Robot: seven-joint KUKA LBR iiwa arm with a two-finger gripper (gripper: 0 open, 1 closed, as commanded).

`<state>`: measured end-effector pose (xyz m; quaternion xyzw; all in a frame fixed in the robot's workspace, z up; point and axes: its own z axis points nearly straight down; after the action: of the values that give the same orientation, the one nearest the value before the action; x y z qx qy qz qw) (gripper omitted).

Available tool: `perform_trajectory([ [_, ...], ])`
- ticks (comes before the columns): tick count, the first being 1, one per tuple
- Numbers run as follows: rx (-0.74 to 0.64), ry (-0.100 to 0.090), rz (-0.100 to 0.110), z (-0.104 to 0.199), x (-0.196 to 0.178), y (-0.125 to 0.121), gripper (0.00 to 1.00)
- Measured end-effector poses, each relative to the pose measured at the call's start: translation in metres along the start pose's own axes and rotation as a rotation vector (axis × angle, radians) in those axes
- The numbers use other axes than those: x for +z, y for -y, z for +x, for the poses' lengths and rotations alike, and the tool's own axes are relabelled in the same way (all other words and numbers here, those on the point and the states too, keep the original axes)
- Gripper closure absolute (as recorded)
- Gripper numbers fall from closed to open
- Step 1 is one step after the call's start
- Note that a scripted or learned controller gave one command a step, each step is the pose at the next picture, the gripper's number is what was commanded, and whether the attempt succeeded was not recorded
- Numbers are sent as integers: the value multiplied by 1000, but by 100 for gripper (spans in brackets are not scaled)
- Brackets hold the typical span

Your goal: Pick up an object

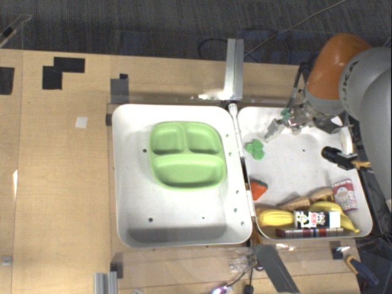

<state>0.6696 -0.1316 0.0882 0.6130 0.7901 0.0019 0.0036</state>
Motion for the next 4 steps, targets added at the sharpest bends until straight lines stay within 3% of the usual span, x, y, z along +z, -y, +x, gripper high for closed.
perform_trajectory([
  [1,-6,3,-10,1,-15,-4,100],
  [2,189,-1,0,3,-73,17,100],
  [3,64,-1,1,-2,-35,35,100],
  [4,64,-1,1,-2,-35,35,0],
])
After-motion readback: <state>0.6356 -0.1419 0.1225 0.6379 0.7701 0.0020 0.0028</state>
